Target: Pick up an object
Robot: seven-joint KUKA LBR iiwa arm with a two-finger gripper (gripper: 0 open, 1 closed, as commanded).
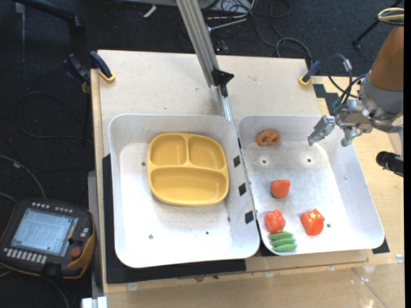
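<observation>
The gripper (pixel 334 133) is hanging over the top right corner of the right bin (pixel 350 172), its 2 fingers spread wide apart with nothing between them. The arm (pixel 388 63) is reaching in from the right, orange band above the grey wrist.

5 small things are lying in that bin. A brown pretzel (pixel 268 137) is sitting near the top edge, closest to the gripper but still apart from it. A red piece (pixel 280 188) is lying alone in the middle. Lower down, another red piece (pixel 275 221) is resting just above a green pod (pixel 282 240), and a red block (pixel 312 222) with a pale spot is sitting to their right.

I'm judging these to be light plastic play food: stiff, smooth, a bit slippery. The pretzel looks flat and low, so pinching it across its width seems best, though it may skid. The lone red piece is looking like the easiest target, with open floor all around it.

The left bin (pixel 128 223) is holding a yellow divided plate (pixel 188 169) with 3 compartments.
</observation>
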